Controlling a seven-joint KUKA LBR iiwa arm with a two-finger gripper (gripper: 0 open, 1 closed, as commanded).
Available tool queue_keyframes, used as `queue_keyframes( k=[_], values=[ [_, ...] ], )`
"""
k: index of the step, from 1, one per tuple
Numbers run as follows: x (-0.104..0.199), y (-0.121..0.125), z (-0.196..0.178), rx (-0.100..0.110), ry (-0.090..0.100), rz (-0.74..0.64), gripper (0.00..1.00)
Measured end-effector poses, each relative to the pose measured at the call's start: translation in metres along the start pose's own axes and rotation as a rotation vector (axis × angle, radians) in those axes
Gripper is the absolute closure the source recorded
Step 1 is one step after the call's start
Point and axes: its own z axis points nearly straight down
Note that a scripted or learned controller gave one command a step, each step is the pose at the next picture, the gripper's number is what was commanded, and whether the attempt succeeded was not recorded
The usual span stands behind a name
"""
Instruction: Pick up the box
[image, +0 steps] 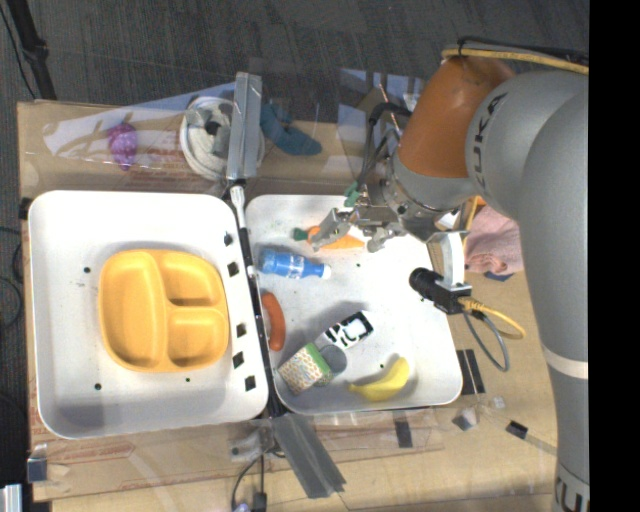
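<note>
The gripper (352, 228) hangs over the far edge of the right bin (430, 345), its fingers spread apart around an orange carrot (338, 240) without clamping it. The box (348, 330), black and white, lies toward the bin's near edge, between a banana (384, 381) and a blue bottle (292, 266).

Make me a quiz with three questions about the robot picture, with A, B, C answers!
1. Where is the yellow tray? A left bin B right bin C on the bench
2. What colour is the bottle? A red B blue C green
3. How is the banana placed? A lying in the bin B hanging from the claw C on the yellow tray

Answers: 1 A, it lies in the left bin. 2 B, its body is blue. 3 A, it lies near the front edge of the right bin, far from the claw.
</note>
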Motion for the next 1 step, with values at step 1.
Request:
queue_keyframes(
  k=[1],
  values=[
    [-0.0026,-0.0026,0.0674,-0.001,0.0,-0.173,0.0]
  ],
)
